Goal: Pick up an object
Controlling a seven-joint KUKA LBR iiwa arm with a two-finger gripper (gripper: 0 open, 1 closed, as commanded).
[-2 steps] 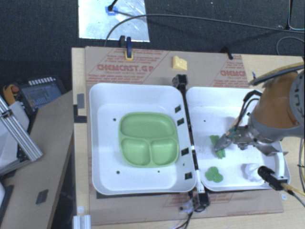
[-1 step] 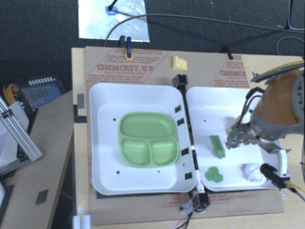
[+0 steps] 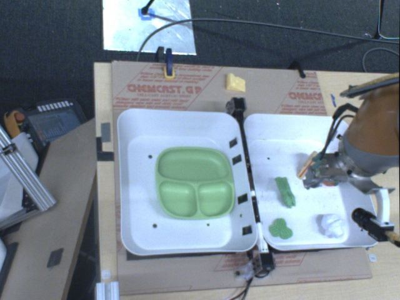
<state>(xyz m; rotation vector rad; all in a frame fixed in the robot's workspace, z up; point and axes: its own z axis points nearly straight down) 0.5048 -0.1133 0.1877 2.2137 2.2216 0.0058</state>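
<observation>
Look in the right bin (image 3: 269, 144): an orange-tan stick (image 3: 305, 164) lies tilted there, touching the gripper (image 3: 319, 172) at that gripper's left edge. You cannot tell whether the stick is actually caught by the gripper or only lies beside it; the gripper's state is hidden under the dark wrist hardware. The stick is thin, short and pale orange, slanting from upper right to lower left.

Just left of and below the gripper you see a green block (image 3: 285, 191), oblong and lying flat on the bin floor, apart from the stick. Nearer the front wall sits a green leafy lump (image 3: 280, 229), and to its right a crumpled white object (image 3: 331, 224), both well apart from the gripper.

The arm (image 3: 374, 130) comes in from the right, orange band uppermost. In the left bin (image 3: 134, 167) rests a pale green divided tray (image 3: 194, 181). Both bins stand on cardboard (image 3: 187, 87) atop the counter (image 3: 103, 105).
</observation>
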